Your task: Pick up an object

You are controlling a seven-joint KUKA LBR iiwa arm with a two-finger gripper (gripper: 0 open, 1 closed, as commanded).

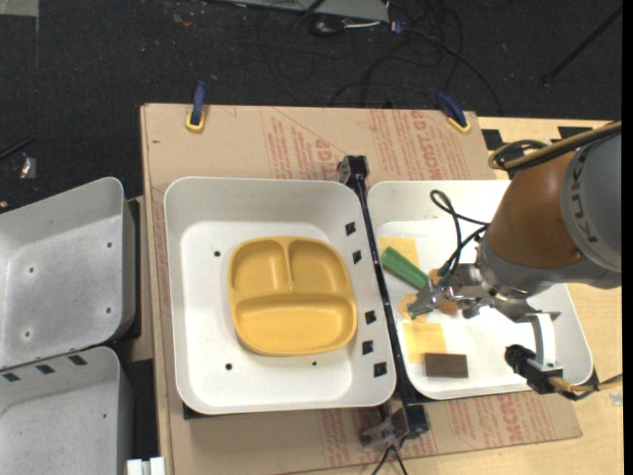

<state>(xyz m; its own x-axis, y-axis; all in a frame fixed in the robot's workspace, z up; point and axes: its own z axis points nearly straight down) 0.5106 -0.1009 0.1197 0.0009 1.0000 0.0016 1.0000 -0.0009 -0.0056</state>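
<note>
Green block (403, 265) just left of hand (427, 303), in right bin (579, 334)

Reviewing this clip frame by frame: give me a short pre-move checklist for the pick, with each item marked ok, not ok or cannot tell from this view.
1. Gripper is over the right bin, where the loose objects lie: ok.
2. Candidate objects within view: green block, yellow flat piece, brown block: ok.
3. An object is seen between the fingers: cannot tell; the wrist and cables crowd that spot.
4. Brown block lies apart from the gripper, untouched: ok.
5. Yellow divided plate sits in the left bin, away from the arm: ok.
6. The black cable loops over the right bin near the green block, a possible snag: not ok.
</note>
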